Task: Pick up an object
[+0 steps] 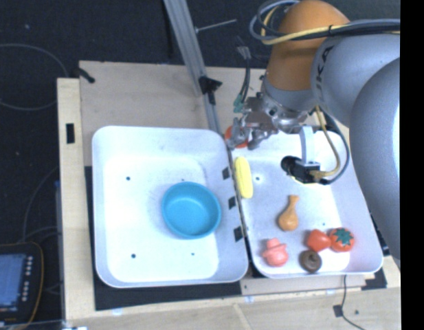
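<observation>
Nearest, saw grey arm [376,115], gripper [256,126] low over an orange-red item [234,140] at upper-left corner of right bin [266,205] (jaws: could not tell); risked striking the rim, missing the item.

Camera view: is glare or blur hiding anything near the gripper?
Camera view: the white bins are bright but not blown out; the yellow corn and blue bowl read sharp; the gripper sits in cluttered shadow under the wrist, so the small orange thing beside it stays unclear.
</observation>
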Tool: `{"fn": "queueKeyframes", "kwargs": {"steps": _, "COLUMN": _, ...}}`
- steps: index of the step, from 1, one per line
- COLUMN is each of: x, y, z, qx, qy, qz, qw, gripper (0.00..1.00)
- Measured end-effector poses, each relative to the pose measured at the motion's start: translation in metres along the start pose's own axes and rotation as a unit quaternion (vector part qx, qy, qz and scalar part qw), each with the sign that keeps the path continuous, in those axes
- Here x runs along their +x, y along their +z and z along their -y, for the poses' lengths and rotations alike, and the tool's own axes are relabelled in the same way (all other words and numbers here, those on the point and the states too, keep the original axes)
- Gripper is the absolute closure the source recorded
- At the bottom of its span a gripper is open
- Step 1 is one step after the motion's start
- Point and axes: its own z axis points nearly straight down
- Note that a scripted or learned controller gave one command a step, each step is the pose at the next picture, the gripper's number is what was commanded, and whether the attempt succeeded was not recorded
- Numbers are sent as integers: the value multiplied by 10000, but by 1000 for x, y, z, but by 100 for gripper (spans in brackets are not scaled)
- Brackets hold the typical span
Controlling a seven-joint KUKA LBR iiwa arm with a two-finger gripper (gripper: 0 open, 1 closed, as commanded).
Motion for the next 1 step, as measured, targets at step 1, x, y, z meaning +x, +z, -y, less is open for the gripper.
{"fn": "queueKeyframes", "kwargs": {"steps": 1, "x": 49, "y": 0, "z": 7, "qx": 32, "qy": -1, "qz": -5, "qw": 10000, "gripper": 100}}
